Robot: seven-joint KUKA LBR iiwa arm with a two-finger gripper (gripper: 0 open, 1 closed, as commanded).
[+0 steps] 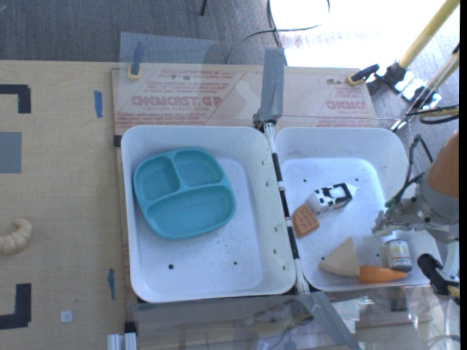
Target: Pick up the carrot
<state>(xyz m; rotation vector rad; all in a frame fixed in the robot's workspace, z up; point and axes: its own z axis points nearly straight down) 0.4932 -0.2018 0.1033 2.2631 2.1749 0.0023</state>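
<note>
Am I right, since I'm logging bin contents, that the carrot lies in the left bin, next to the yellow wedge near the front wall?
Not quite. The camera view shows the carrot in the right bin, not the left. The rest holds: it lies next to the yellow wedge near the front wall.

Plate [184, 193] in left bin [146, 268], carrot [381, 273] in right bin [387, 146]

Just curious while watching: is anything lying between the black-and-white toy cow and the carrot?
Yes. In the camera view, a pale cheese wedge lies between the cow and the carrot.
</note>
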